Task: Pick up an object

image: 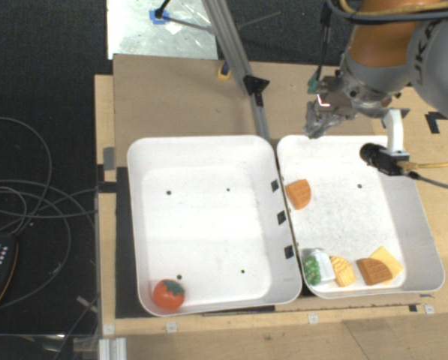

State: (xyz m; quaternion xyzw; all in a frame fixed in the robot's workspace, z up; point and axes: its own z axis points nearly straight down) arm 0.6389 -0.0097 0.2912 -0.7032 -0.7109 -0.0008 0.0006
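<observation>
The tool [316, 128] hung above the far rim of the right bin [411, 223], nothing visibly in it; whether it was open I couldn't tell. The orange piece [299, 193] lay nearest, untouched. Reaching it meant coming nearer and descending.

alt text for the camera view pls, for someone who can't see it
A grey and orange robot arm hangs its pincer over the far edge of the right bin, which holds an orange piece and a near-edge cluster of toy foods. The left bin holds a red tomato.
</observation>
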